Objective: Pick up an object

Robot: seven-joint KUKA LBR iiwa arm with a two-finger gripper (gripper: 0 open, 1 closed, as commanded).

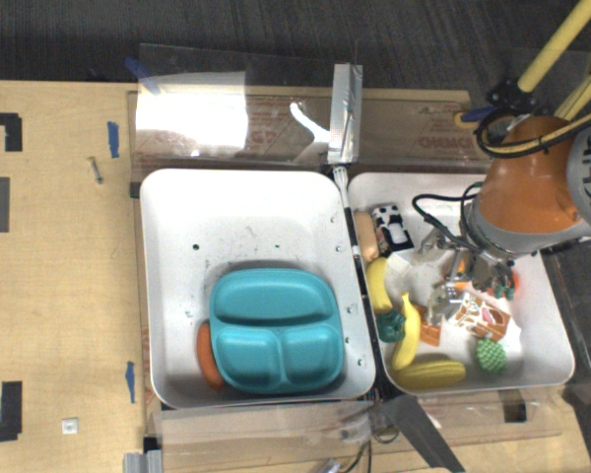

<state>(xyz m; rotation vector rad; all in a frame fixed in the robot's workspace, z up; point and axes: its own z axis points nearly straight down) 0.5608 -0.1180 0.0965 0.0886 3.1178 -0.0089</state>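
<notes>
One gripper (pixel 451 282) hangs low over the middle of the right bin (pixel 557 338), below the orange band (pixel 525 190) of the grey arm that comes in from the right; its dark fingers sit amid a tangle of metal and cable, and whether they are spread or pressed together cannot be told, nor whether anything lies between them; the tip is just above or touching a white and orange packet (pixel 478 315), too cluttered to say which.

Several objects crowd that bin around the gripper; a yellow banana (pixel 377 284) lies along the left wall, near the divider; just below it a second yellow curved piece (pixel 408 335) with a small green thing (pixel 397 320) at its left side; a yellow corn-like object (pixel 431 371) rests at the front wall; a green knobbly ball (pixel 490 354) sits to the right of it, beside the packet; a black and white item (pixel 391 230) lies toward the back left corner, with a brown stick (pixel 362 235) beside it against the wall.

Left of the divider, the left bin (pixel 177 215) holds a teal divided tray (pixel 274 328), upside up with three compartments, set toward the front; an orange object (pixel 207 355) peeks out from under its left edge.
</notes>
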